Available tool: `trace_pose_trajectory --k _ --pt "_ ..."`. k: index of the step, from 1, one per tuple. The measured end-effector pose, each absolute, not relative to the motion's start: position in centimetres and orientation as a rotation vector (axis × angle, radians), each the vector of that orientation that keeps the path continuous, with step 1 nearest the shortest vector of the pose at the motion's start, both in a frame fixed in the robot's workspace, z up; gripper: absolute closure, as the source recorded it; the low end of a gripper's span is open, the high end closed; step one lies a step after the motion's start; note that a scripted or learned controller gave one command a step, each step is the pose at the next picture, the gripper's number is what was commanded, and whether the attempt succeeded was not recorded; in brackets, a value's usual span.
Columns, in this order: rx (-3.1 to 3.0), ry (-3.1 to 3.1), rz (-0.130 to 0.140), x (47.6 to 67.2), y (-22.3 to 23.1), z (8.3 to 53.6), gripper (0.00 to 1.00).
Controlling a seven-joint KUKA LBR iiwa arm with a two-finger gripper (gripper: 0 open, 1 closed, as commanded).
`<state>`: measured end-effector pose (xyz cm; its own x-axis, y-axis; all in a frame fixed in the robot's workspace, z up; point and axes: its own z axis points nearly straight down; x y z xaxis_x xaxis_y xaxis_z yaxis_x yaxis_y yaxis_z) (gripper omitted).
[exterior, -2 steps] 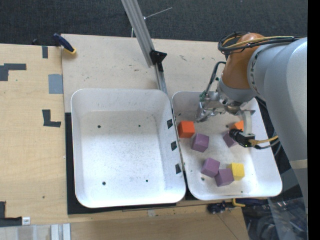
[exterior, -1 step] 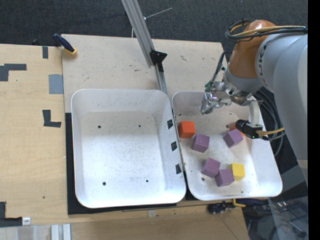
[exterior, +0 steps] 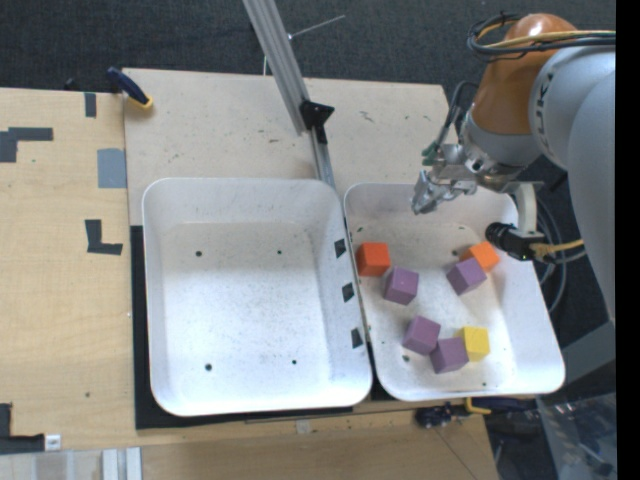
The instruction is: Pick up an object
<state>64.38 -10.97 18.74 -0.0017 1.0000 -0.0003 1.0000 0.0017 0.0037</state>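
— Where is your claw?
— My claw [exterior: 428,200] hangs above the right bin's [exterior: 530,368] far edge (grip state: cannot tell).
— And the target?
— Orange cube [exterior: 374,259] lies nearer the camera, leftward.

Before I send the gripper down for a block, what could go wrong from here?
1. The gripper hangs over bare floor near the right bin's far wall, apart from every block; a straight descent would likely close on nothing.
2. Two purple blocks and the yellow block sit bunched together, so a grasp there may catch an edge or shove neighbours.
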Motion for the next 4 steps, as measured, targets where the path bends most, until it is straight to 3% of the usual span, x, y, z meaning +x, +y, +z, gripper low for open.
trace_pose_trajectory --k 1,2,4 --pt "2.219 2.222 0.001 64.4 -10.9 20.6 1.0" --pt "2.216 2.23 0.002 63.2 -5.6 22.1 1.0" --pt "2.216 2.232 -0.003 60.2 5.7 20.8 1.0"
